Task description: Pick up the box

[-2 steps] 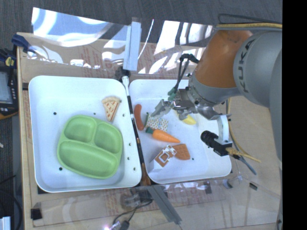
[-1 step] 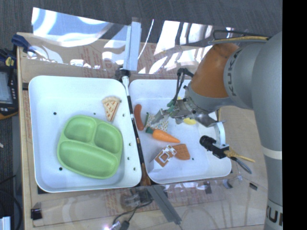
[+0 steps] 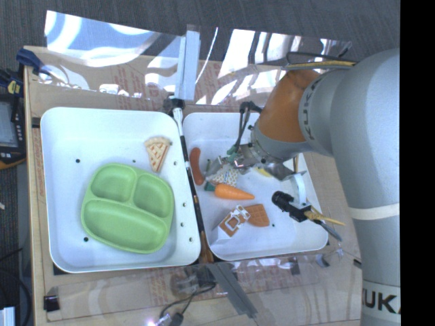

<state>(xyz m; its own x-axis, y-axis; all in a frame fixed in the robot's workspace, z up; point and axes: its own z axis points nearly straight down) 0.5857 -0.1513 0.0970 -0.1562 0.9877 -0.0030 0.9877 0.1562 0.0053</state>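
Note:
The box, small and brown with white markings, lies tilted in the right bin near its front. A flat brown piece touches its right side. My gripper hangs over the middle of the right bin, behind the box and apart from it. It stands just above a small checked object that sits beside the carrot. The grey arm and its orange band reach in from the right.
A red sausage lies by the right bin's left wall. The left bin holds a green divided plate and a waffle wedge. A raised divider separates the bins.

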